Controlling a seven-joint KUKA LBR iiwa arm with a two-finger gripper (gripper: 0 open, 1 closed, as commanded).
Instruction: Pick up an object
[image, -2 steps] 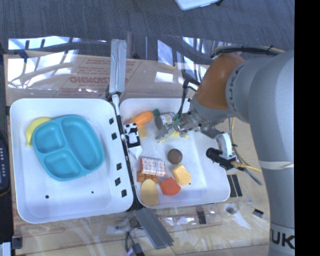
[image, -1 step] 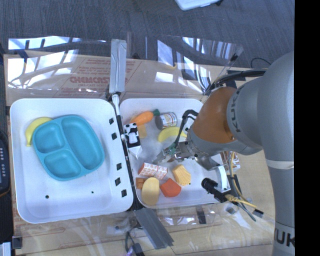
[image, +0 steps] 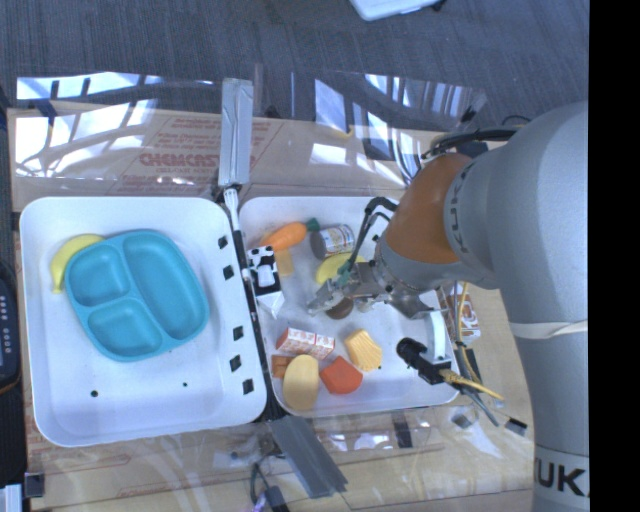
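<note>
Down in the right bin (image: 425, 215), the gripper (image: 333, 292) hovers over a small brown item (image: 340, 308) beside a yellow banana (image: 330, 268); its spread I cannot tell. Probably light, hard and rounded, so a centred grasp across its middle seems safest.

Bright, even light with window glare on the clear sheet (image: 120, 100) behind the bins (slightly soft focus overall).

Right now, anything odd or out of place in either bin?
One thing: in the left bin, a yellow banana-like piece is wedged partly under the blue divided tray's upper left edge, so the tray may sit unevenly. The right bin's toy foods are a loose jumble, nothing spilled outside.
</note>
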